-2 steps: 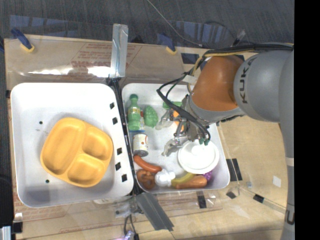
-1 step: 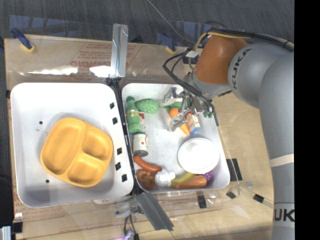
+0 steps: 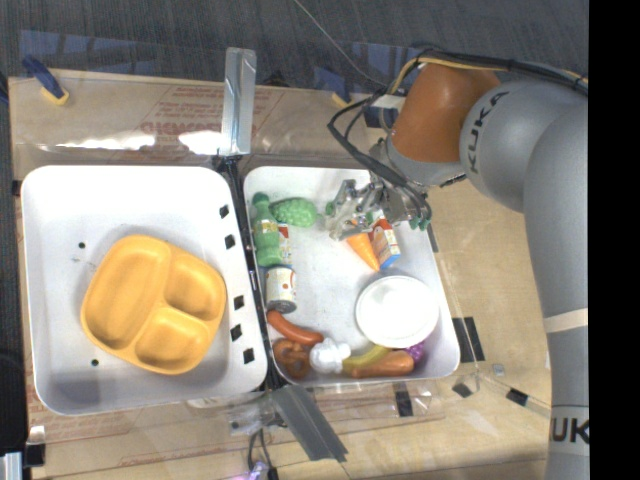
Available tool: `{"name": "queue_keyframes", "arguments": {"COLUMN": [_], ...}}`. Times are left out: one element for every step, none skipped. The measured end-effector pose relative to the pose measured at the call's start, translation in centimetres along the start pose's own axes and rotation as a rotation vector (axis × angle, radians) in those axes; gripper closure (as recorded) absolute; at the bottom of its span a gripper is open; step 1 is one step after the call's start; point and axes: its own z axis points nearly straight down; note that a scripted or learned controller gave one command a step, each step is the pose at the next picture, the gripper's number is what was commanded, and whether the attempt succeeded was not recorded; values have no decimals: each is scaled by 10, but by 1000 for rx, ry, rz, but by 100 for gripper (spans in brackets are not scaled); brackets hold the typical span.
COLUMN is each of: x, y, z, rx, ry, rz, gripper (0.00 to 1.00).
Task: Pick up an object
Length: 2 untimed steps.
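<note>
My gripper (image 3: 356,208) hangs low over the far part of the right bin (image 3: 330,268), below the arm's orange band. Right under and in front of it lie an orange wedge (image 3: 363,249) and a small orange-labelled bottle (image 3: 386,244). A green leafy toy (image 3: 294,211) lies just left of the gripper. I see nothing lifted in the gripper.
A green bottle (image 3: 266,234), a can (image 3: 282,286), a red sausage (image 3: 293,326), a white round dish (image 3: 397,310) and several toy foods (image 3: 370,361) along the near wall share the right bin. The left bin (image 3: 60,208) holds a yellow divided plate (image 3: 153,301).
</note>
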Motion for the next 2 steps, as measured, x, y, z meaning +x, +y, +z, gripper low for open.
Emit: {"name": "queue_keyframes", "arguments": {"x": [-15,-14], "y": [79,65], "z": [-41,-183], "rx": [-3,2], "ry": [1,-5], "rz": [86,254], "gripper": [100,100]}}
